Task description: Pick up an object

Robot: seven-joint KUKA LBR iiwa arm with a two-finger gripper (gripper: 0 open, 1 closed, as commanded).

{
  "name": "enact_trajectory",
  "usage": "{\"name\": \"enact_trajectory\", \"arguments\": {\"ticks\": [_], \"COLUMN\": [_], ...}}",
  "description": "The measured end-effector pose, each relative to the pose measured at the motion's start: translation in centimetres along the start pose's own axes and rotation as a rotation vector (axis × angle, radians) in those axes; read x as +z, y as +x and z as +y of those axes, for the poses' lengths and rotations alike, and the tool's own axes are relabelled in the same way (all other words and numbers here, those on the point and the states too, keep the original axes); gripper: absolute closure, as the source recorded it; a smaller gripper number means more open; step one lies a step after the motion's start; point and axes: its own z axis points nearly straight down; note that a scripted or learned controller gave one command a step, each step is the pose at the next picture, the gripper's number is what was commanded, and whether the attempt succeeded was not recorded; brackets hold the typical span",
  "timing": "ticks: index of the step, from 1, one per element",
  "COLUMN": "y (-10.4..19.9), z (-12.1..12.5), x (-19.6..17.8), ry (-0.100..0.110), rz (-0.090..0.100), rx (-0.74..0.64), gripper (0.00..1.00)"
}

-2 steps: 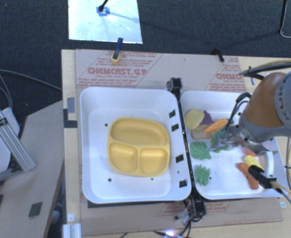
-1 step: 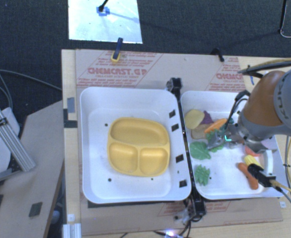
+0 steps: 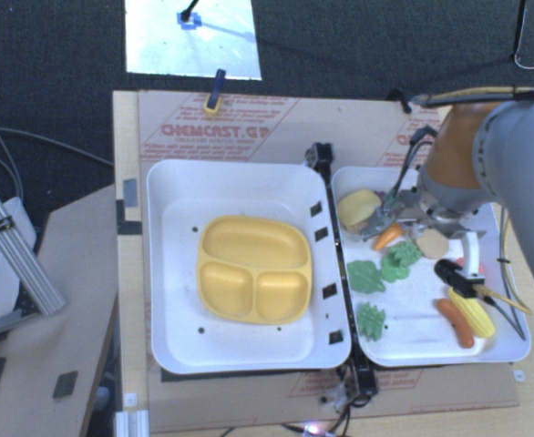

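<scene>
Dark carpet surrounded a wooden bench (image 3: 85,244) on which two shallow white bins sat side by side, their inner walls touching along a black divider. One pale sheet (image 3: 191,25) lay on the floor beyond the bench, and one blue-and-yellow clamp (image 3: 214,93) was at the bench's far edge. One yellow plate (image 3: 253,269) with three compartments lay flat in the middle of the left bin (image 3: 171,335). Eight toy foods were in the right bin (image 3: 413,346). One pale yellow rounded piece (image 3: 358,208) sat at the far left corner, and one tan disc (image 3: 431,244) lay nearer the middle. There were three green leafy pieces: one (image 3: 401,260) just beside the disc, one (image 3: 365,276) to its left by the divider, and one (image 3: 371,320) closer to the near wall. One yellow corn cob (image 3: 473,313) and one reddish sausage (image 3: 455,322) lay side by side, touching, at the near right. The single orange carrot (image 3: 390,238) lay between the pale yellow piece and the tan disc. The grey arm reached in from the right, and its gripper (image 3: 379,228) was down in the right bin with its tip right at the carrot's left end. Whether the gripper was closed on the carrot or merely beside it could not be told from this angle.
</scene>
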Motion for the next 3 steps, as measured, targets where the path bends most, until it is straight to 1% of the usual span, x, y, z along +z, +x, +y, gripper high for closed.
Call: {"name": "enact_trajectory", "arguments": {"ticks": [1, 2, 3], "y": [2.5, 2.3, 1.5], "z": [-1.2, -1.3, -9.0], "x": [0.2, -0.8, 0.3], "ry": [0.005, 0.01, 0.013], "rz": [0.0, 0.001, 0.002], "rx": [0.002, 0.003, 0.011], "gripper": [0.0, 1.0, 1.0]}}
